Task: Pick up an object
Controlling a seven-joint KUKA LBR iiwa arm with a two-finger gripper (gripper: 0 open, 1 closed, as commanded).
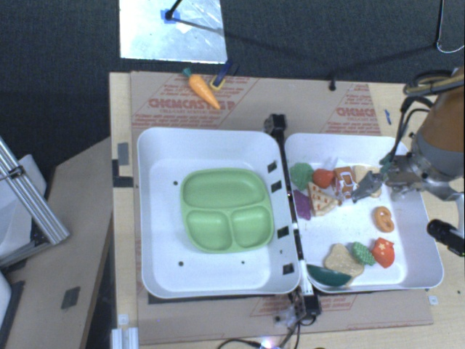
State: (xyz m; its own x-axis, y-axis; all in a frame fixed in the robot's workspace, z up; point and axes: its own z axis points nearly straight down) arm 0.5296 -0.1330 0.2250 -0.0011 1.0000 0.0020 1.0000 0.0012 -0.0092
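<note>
The right bin (429,267) holds several toy foods. Towards its back lie a green leafy piece (300,173), a red tomato (323,177), a red-and-white carton (344,181), a tan pizza wedge (320,198) and a purple piece (302,204). An orange pretzel (383,219) lies mid-right. Near the front are a bread slice (341,259), a small green piece (361,252), a red piece (384,251) and a dark green piece (327,275). My gripper (365,187) hangs low just right of the carton, at the end of the arm (436,147) that comes in from the right.
The left bin (156,267) bears a green divided plate (225,209). A black hinge strip (285,195) runs between the bins. Behind the left bin, a toy carrot (203,91) lies on the bench, with a shiny foil sheet (172,19) beyond it.
</note>
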